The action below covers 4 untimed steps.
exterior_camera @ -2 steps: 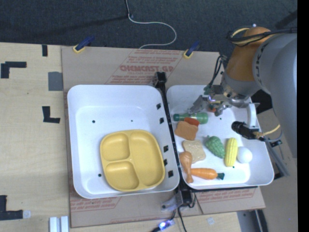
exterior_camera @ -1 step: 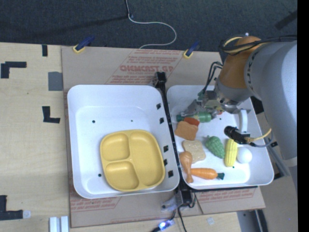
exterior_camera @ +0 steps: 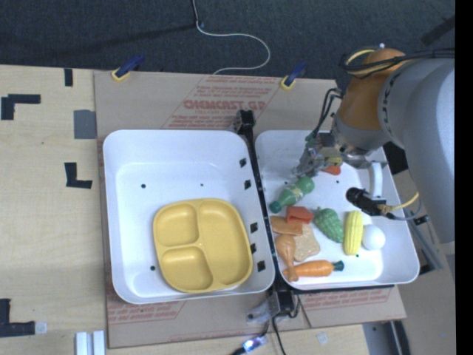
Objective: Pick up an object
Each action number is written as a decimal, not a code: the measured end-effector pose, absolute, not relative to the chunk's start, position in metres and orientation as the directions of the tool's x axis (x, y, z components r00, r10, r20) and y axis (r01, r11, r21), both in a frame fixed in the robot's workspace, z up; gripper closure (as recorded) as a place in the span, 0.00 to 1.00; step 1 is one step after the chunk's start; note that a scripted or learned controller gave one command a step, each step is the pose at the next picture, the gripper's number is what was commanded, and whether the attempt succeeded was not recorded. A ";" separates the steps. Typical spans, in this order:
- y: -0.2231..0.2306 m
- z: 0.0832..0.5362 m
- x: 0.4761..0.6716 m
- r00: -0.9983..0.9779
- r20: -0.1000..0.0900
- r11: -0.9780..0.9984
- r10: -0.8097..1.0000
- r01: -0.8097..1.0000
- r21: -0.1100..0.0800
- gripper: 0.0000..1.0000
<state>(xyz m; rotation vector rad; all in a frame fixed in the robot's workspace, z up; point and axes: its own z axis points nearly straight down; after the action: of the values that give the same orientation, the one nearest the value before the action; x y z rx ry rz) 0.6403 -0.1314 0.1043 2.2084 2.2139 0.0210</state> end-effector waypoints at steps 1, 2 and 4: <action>-0.131 0.146 0.640 -0.002 0.000 0.002 1.000 1.000 0.003 1.00; -0.124 0.194 0.649 -0.003 -0.001 0.003 1.000 1.000 0.004 1.00; -0.091 0.225 0.615 -0.003 0.000 0.003 1.000 1.000 -0.003 1.00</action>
<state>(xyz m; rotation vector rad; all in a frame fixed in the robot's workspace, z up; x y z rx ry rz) 0.6151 -0.0911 0.2254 2.2201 2.2260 -0.0029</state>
